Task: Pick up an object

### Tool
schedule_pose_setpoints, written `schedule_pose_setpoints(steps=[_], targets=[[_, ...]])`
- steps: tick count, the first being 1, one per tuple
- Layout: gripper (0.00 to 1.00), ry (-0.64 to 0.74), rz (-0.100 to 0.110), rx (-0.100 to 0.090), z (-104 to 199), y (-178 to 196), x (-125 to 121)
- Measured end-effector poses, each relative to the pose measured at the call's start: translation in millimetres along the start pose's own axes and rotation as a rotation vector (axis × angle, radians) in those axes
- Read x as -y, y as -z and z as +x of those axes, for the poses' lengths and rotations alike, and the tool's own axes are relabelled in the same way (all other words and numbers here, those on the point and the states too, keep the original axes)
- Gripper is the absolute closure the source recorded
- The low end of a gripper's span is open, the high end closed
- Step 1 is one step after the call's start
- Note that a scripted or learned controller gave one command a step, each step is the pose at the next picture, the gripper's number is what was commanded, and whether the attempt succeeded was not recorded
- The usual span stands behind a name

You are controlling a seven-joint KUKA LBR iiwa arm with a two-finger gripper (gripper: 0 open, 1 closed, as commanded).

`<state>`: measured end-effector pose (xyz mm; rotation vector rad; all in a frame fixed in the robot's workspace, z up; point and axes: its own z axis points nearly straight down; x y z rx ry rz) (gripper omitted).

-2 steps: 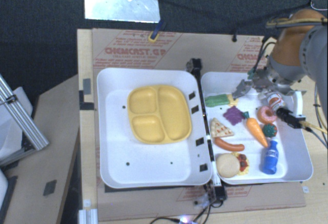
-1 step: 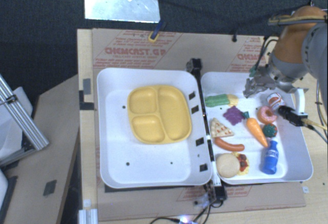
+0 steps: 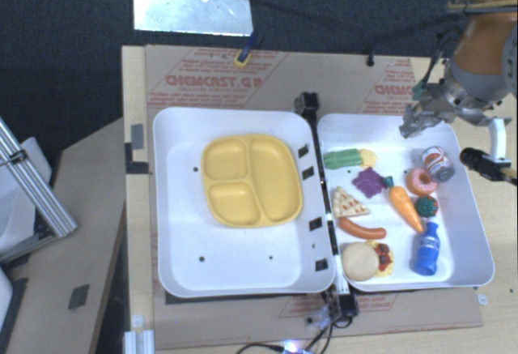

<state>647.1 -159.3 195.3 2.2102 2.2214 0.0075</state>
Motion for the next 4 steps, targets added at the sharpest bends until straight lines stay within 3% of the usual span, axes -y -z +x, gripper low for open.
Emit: schedule_pose_setpoints(steps=[1, 2, 3, 4], targets=[[1.0, 0.0, 0.003, -0.001, -0.3, 31.8, -1.6], [1.0, 0.003, 0.009, -0.004, 48.0, 21.1, 16.9], [1.0, 0.004, 0.008, -0.005, 99.5, 37.2, 40.2], [1.0, 0.002, 0.011, -0.004, 123.3, 23.1, 60.5]])
